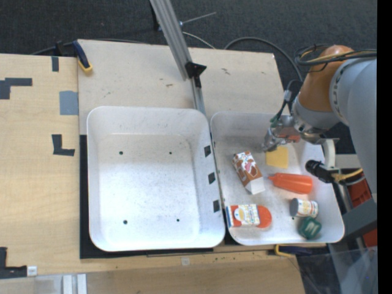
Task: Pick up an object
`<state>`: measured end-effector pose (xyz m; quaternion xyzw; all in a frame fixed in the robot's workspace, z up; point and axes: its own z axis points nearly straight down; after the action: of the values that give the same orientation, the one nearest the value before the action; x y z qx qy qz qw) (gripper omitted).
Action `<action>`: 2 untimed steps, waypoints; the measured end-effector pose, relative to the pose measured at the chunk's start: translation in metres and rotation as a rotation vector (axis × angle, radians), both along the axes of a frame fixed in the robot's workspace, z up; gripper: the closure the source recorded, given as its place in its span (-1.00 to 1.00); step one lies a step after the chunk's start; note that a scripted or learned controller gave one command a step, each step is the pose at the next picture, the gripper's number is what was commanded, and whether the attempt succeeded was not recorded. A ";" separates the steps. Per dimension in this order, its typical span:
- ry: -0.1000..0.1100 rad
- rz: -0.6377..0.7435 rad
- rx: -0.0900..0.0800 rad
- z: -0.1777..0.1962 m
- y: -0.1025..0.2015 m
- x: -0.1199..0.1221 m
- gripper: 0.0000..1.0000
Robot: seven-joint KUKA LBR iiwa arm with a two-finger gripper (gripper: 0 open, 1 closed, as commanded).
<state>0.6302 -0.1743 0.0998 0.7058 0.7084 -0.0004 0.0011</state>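
The grey arm [358,97] with its orange band [318,84] is reaching in from three o'clock and bending down over the right bin [236,122], while the left bin [98,164] is sitting beside it at nine o'clock, the two rims touching along the middle.

The gripper [274,141] is hanging low at the upper part of the right bin, its tip right at the twelve o'clock edge of a yellow block [278,158] — whether it is actually touching the block is not clear. How wide the claw is standing cannot be told from this angle, and nothing is visibly sitting between its tips.

The other things are lying in the same bin. A brown and white carton [247,171] is resting tilted at nine o'clock of the yellow block, just beside it. An orange carrot-shaped piece [292,182] is lying at five o'clock of the block, near it. Farther toward six o'clock a red and white packet [249,215] is lying flat near the bin's front rim, and at its three o'clock a small white jar [305,208] is lying on its side, with a dark green object [309,228] just below it in the bin's front right corner.
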 end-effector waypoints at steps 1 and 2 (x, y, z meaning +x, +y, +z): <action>-0.001 -0.003 0.001 0.044 -0.004 -0.003 1.00; -0.004 -0.002 0.000 0.108 -0.005 -0.001 1.00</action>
<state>0.6291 -0.1797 0.2080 0.7065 0.7077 0.0012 0.0026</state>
